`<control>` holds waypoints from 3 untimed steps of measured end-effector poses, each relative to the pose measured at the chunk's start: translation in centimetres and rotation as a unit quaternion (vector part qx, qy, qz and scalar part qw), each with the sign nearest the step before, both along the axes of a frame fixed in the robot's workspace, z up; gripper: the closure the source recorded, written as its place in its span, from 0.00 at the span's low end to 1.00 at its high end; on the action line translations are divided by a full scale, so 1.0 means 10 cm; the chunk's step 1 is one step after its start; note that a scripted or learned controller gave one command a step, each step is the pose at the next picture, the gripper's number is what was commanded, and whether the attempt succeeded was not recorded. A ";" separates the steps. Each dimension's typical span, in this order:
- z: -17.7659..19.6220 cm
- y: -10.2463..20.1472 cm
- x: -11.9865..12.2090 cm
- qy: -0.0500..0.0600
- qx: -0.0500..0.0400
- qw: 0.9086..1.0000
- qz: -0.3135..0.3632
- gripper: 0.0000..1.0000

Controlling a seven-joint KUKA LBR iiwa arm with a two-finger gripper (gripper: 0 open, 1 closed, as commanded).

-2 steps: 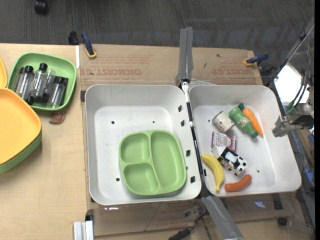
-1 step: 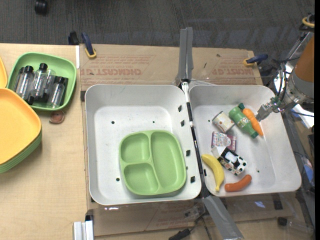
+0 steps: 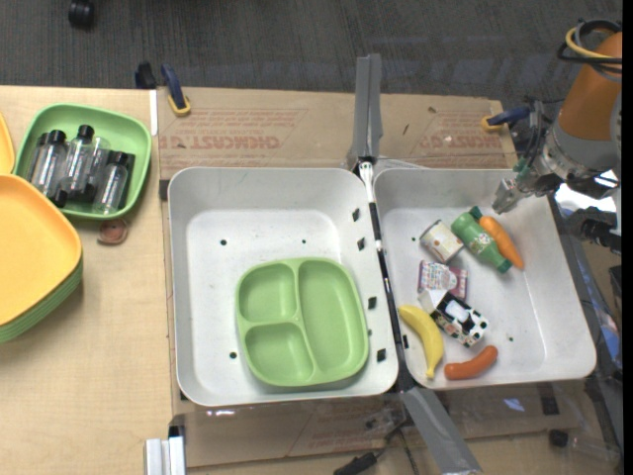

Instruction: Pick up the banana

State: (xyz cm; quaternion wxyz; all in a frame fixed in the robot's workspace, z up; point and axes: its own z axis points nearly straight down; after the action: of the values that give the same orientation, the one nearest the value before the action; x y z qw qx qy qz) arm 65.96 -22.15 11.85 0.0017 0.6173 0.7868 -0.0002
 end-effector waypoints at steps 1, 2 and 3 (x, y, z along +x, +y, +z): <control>-0.26 -0.01 -0.40 0.001 0.000 0.994 0.105 1.00; 0.18 -0.01 -0.23 0.000 0.000 0.996 -0.091 1.00; 0.34 0.05 -0.01 0.001 0.000 0.965 -0.262 1.00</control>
State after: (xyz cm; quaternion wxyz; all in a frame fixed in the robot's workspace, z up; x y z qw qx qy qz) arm 65.90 -21.68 15.24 0.0010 0.8017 0.5977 -0.0007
